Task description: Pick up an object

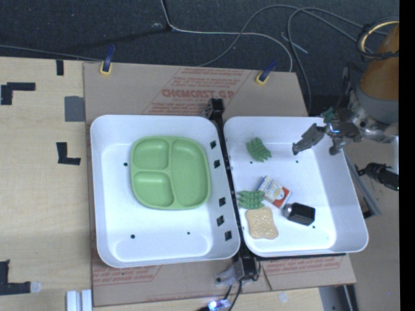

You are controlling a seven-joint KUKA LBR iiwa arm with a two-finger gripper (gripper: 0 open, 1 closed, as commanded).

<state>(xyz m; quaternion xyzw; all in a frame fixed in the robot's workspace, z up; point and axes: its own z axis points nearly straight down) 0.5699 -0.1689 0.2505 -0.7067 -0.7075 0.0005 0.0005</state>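
My gripper [316, 148] hangs over the right bin's [343, 193] upper right part, open, with nothing between its fingers. Below and left of it in that bin lie a green leafy piece [258, 149], a second green piece [249, 198], a small white, red and blue carton [274, 192], a black block [299, 213] and a tan slice of toast [261, 223]. The carton, the second green piece and the toast lie close together; the black block sits just right of them.
The left bin [110, 193] holds a green divided plate [171, 172]. Black clips [220, 167] run along the seam between the bins. Cables [272, 24] trail across the dark floor behind the bench.
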